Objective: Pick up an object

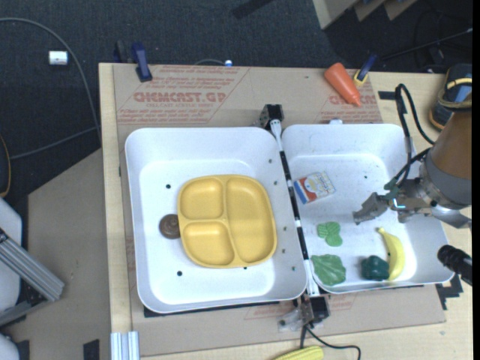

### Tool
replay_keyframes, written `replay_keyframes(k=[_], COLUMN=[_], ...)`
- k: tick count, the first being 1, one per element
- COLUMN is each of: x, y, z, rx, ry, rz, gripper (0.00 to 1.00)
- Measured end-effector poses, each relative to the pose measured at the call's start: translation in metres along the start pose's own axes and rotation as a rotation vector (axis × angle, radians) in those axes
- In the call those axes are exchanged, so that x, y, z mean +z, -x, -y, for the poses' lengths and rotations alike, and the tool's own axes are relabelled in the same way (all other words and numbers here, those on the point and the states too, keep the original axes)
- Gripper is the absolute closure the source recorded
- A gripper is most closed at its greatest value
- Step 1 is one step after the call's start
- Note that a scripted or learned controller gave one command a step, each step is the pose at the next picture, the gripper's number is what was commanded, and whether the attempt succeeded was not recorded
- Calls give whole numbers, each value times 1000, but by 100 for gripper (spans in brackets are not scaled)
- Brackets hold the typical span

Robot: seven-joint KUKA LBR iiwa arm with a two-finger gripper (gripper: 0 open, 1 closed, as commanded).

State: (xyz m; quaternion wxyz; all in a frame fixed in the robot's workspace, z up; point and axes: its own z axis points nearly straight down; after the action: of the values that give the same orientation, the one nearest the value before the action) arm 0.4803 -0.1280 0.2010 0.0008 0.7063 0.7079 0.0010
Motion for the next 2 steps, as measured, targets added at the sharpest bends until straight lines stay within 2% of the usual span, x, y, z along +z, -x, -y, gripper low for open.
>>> replay_keyframes(k=[1,2], x=[116,107], y=[73,72], z=[2,1], rx=[4,4], ry=[-2,-1], rz=[2,1], gripper=[0,100])
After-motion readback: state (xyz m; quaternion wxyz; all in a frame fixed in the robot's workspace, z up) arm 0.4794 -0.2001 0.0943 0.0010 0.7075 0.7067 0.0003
